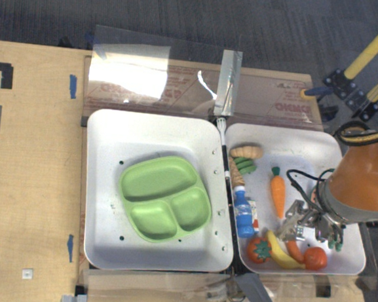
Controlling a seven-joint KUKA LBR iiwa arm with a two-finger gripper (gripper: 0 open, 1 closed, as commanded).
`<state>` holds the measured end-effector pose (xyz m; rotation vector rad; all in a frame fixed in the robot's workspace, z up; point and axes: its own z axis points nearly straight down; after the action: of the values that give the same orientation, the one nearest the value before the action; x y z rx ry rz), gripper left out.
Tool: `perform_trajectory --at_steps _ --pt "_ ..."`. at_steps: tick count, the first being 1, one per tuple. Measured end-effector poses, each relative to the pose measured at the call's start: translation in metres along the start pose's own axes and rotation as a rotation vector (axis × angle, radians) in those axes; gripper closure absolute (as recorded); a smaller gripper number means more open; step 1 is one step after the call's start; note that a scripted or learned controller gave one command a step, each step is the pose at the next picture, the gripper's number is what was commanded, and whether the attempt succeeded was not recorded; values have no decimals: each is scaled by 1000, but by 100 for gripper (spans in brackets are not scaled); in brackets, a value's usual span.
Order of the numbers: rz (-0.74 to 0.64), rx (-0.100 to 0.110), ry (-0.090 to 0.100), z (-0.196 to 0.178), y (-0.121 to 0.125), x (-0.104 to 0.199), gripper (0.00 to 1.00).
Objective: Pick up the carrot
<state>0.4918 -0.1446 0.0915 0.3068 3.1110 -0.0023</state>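
Seen from above the bench, the grey arm with its orange band reaches in from the right and hangs its two-finger metal gripper (306, 224) low over the right-hand shallow white bin (308, 143). The small orange plastic carrot with a green leafy cap (277, 193) lies on the bin floor just to the left of the jaws and a little farther from the viewer, apart from them and touching no other toy. Its long axis runs nearly straight away from the viewer, green cap at the far end and the tapered tip pointing back toward the near rim, so the tip is the end closest to the jaws. The coming move appears to call for a short shift left and away, with the jaws set across the carrot's narrow width. How the jaws stand cannot be told: the fingers are tangled visually with cable and bracket, and nothing is seen between them. The carrot looks smooth, rigid and slim, likely to roll if nudged on one side. Directly below and beside the jaws lies a cluster: a yellow banana (281, 250), a red tomato with green top (258, 250) to the left, and a second red tomato (315, 257) to the right. Well left of the jaws, the other white bin holds a green three-compartment plate (165, 197).
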Motion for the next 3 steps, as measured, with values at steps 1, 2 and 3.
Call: perform_trajectory --at_steps 1,2,3 --pt "-1 0 1 1 0 0 0" --pt "311 1 9 2 28 -101 0" --pt "666 11 45 5 23 -151 0"
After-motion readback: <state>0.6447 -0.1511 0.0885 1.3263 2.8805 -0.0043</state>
